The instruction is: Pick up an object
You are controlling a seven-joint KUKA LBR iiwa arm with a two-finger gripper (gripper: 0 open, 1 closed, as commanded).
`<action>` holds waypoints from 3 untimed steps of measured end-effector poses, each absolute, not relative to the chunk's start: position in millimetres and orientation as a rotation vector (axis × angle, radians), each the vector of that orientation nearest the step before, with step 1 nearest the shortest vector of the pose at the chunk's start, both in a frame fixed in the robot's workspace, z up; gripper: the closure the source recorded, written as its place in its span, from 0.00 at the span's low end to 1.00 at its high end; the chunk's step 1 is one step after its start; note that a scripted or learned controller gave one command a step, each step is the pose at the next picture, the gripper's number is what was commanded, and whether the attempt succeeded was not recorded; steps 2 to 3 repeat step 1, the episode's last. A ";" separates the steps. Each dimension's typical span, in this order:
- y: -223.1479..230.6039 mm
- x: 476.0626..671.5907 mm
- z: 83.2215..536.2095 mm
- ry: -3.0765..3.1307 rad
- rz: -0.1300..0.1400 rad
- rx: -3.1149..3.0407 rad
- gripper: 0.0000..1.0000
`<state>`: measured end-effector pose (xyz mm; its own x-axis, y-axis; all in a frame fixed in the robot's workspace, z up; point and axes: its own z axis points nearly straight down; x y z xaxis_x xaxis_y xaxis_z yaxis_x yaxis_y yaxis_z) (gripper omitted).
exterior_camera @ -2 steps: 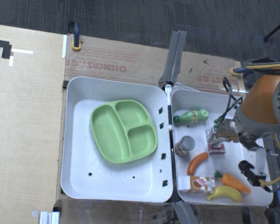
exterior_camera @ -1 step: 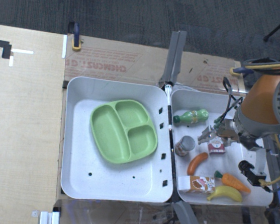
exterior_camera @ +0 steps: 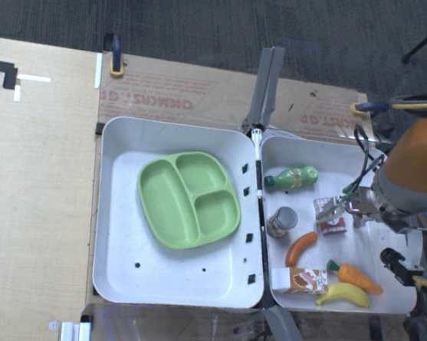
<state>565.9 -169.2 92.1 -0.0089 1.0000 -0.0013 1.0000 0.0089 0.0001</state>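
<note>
The left bin (exterior_camera: 110,192) holds a green divided plate (exterior_camera: 189,198) near its middle. In the right bin (exterior_camera: 309,148), a green bottle (exterior_camera: 291,178) lies by the far edge, a small can (exterior_camera: 282,221) near the left wall, then an orange pepper (exterior_camera: 300,248), a snack packet (exterior_camera: 307,280), a banana (exterior_camera: 344,296) and a carrot (exterior_camera: 356,278) along the near edge. The gripper (exterior_camera: 341,211) sits low over a small red-and-silver packet (exterior_camera: 330,216); I cannot tell how the jaws stand.
</note>
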 end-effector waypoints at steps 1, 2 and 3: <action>-169.4 566.0 101.6 2.232 -0.003 2.208 1.00; -169.4 566.0 101.6 2.232 -0.003 2.208 1.00; -169.4 566.0 101.6 2.232 -0.003 2.208 1.00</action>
